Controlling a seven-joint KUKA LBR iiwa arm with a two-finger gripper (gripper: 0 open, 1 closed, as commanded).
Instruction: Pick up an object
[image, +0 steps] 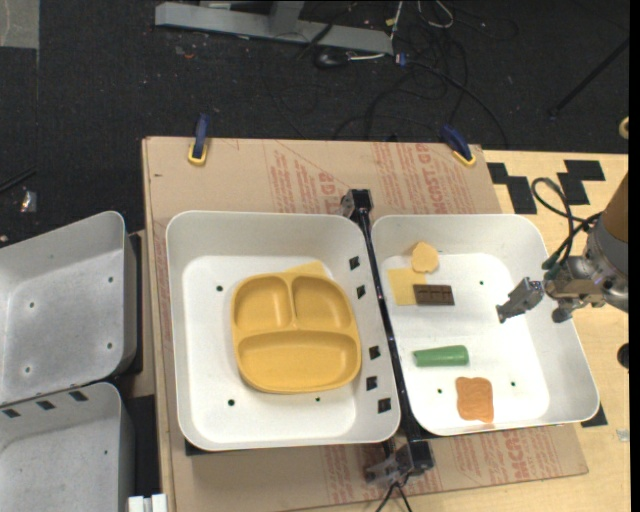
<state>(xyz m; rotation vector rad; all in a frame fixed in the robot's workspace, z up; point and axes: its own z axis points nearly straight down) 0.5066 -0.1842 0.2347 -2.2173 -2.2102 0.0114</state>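
- Nearest the lower edge of the frame, in the right-hand shallow white bin (560, 400), lies a flat orange rectangular piece (475, 398) that looks like toy toast. It appears thin and light, probably rigid plastic; lying flat on the floor of the bin, it offers little edge, so a grasp across its short sides would be the likelier one.
- Just above it, at centre right, sits a small green cylinder (441, 355) on its side. I judge this the easiest thing to take: light, stiff, raised off the floor, and narrow enough to pinch across its round body at mid-length, though smooth plastic may roll or slip.
- The two-finger pincer (533, 298) hangs at the right of the frame over the same bin, well apart from every piece and gripping nothing; whether its fingers are spread or together I cannot tell.
- Higher up, a dark brown ridged bar (434, 295) rests partly on a pale yellow flat slab (402, 285), with a small rounded yellow-orange piece (425, 257) just above. All look light and stiff; the overlap makes them awkward.
- In the left-hand white bin (190, 300) lies a yellow three-compartment plastic plate (296, 333), wide and shallow, graspable only by its rim.
- Both bins sit on a cardboard-covered worktop (300, 170).
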